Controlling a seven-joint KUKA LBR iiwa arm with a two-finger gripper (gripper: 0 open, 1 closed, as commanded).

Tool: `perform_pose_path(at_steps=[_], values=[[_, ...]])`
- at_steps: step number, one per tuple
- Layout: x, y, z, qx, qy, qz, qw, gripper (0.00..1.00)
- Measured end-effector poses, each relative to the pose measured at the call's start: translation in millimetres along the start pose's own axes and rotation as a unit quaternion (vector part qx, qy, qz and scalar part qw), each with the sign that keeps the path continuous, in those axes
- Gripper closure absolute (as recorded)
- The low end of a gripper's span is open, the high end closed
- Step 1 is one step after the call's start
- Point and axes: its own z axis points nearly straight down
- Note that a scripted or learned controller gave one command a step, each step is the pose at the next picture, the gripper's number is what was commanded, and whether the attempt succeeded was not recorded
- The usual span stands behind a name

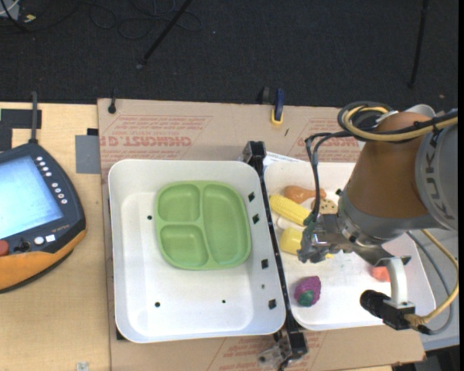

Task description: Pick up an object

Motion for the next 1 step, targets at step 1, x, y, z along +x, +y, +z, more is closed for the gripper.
perform_pose_path(at_steps=[1], values=[[-0.4, 4.1, -8.6, -0.001, -0.001, 0.002, 1.0000, 1.00]])
